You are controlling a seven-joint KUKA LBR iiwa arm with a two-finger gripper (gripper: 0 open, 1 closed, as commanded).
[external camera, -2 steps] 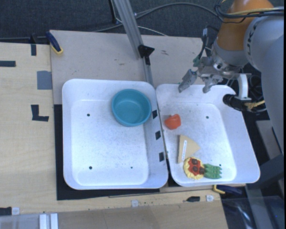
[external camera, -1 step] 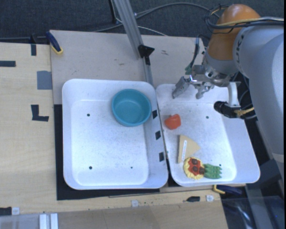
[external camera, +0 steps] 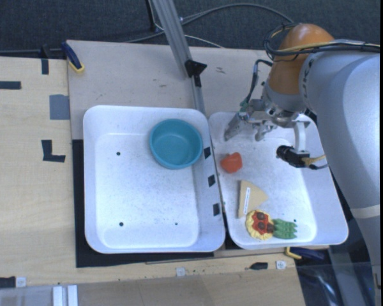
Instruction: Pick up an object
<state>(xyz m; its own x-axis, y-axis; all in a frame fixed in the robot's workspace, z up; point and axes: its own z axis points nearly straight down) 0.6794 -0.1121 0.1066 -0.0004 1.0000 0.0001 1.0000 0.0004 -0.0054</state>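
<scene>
Gripper point(external camera: 248, 131) hung over right bin's point(external camera: 319, 231) far end, its 2 fingers apart and clasping nothing, red object point(external camera: 231, 163) lay just below on bin floor, wedge point(external camera: 249, 197) nearer, blue bowl point(external camera: 175, 143) in left bin point(external camera: 102, 190).

Just below the grey metal gripper point(external camera: 247, 132) lies a small orange-red object point(external camera: 231, 163), and further below it a pale tan wedge point(external camera: 249, 197) with a white strip along one edge. Beyond that sits a yellow piece point(external camera: 260, 225) dotted red beside a green piece point(external camera: 285, 229). Both bins point(external camera: 108, 203) are white with fine dark speckles, and off to the gripper's left stands a plain teal-blue bowl point(external camera: 175, 143).
</scene>
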